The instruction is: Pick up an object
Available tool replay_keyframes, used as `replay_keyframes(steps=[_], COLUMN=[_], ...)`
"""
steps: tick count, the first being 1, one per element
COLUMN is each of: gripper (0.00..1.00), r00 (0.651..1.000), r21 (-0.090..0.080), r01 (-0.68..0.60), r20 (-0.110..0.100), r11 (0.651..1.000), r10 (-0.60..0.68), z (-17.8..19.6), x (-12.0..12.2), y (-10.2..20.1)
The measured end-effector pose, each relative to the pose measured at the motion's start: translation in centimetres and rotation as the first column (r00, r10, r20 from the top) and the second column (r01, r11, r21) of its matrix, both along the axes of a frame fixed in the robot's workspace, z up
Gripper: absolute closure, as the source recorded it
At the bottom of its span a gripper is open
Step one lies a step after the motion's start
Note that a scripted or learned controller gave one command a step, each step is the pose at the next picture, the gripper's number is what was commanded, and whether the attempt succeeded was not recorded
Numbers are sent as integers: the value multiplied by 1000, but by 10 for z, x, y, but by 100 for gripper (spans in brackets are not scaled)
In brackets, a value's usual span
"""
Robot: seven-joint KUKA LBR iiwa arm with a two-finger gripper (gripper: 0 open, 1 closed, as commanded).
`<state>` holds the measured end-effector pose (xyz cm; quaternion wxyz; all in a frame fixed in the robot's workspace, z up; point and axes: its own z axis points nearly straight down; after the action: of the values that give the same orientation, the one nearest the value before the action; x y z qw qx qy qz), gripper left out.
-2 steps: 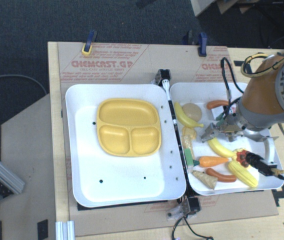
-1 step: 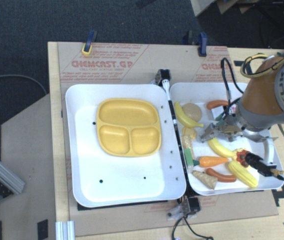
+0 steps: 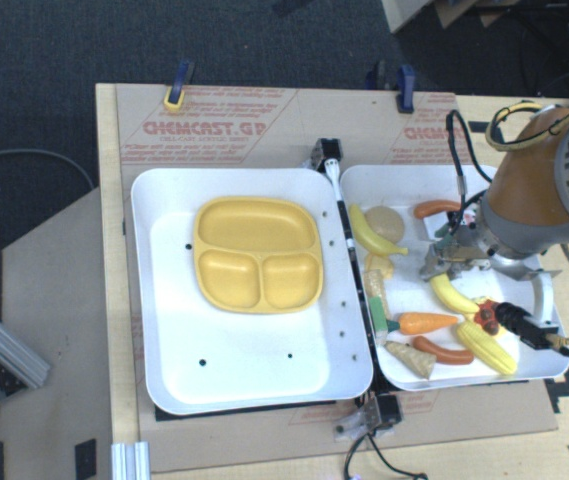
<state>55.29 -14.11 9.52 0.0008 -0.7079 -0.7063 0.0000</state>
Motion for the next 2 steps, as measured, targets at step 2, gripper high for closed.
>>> replay_keyframes(steps=[2], gripper=[100], r00=[1000], r21=[-4], r01=[-4], r20=[10], r11=[1000], r10=[4], z=[113], x=[14], y=[11])
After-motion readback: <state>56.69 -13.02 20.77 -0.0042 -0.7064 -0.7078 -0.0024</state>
